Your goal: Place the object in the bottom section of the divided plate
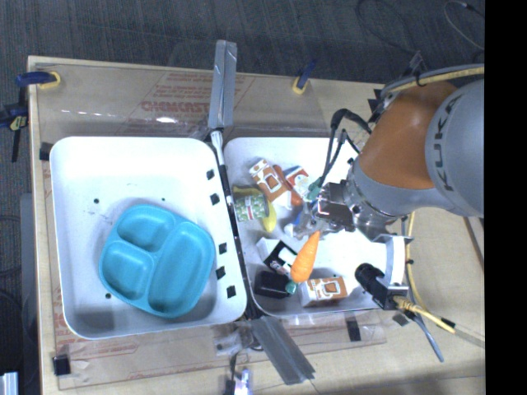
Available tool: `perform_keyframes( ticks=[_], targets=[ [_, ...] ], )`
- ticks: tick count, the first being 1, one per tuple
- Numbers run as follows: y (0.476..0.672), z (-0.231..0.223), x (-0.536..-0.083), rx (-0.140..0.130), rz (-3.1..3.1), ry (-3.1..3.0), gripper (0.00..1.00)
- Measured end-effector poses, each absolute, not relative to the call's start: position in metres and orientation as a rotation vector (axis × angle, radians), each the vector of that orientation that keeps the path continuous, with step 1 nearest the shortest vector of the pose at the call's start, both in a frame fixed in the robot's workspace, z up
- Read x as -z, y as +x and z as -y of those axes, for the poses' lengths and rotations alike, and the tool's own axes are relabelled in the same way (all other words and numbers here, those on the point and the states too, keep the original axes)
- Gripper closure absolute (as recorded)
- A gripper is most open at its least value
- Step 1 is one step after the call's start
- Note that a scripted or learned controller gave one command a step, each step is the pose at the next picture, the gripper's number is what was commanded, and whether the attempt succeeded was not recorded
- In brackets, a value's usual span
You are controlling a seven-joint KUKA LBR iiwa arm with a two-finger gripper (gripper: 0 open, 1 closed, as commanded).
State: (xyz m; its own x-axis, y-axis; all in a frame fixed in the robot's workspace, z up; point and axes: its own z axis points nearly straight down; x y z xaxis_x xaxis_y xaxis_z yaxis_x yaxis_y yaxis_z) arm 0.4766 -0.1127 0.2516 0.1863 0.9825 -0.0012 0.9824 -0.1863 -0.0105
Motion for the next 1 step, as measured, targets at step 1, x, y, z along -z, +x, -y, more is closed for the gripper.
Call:
perform_keyframes(
  ticks=[1],
  targets=[
    [0.4771, 0.0500, -0.2124, -0.008, 2.442, -1.966, 1.00]
  ],
)
